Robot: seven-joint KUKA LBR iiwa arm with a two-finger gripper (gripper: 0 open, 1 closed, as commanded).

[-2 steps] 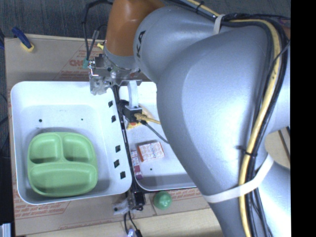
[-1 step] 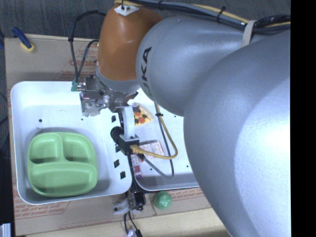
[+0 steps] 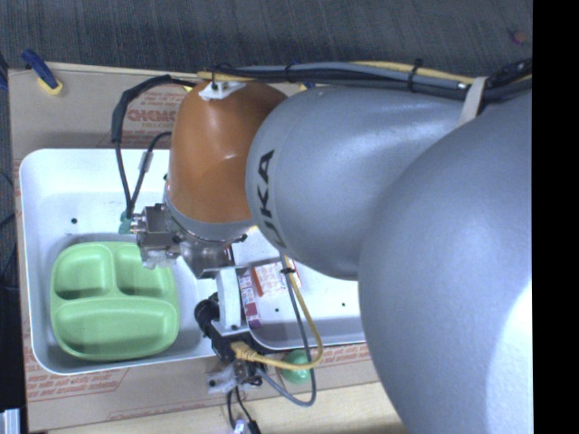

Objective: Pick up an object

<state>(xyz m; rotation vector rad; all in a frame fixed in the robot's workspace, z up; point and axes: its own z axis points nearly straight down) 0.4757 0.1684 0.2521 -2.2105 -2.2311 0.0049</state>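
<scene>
Tool low in bin, beside green tray; finger state cannot be told. Best practice: centre over tray rim just left, below tool, then close squarely.

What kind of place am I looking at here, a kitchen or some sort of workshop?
Most likely a robotics lab test bench: a big grey KUKA arm with loose cabling reaches over a shallow white bin holding a green divided tray.

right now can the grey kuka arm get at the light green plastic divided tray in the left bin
Probably yes. The light green divided tray lies uncovered in the white bin, with the arm's wrist right beside its upper right corner. The gripper's tip is hidden under the arm, so its exact line-up is unclear.
</scene>
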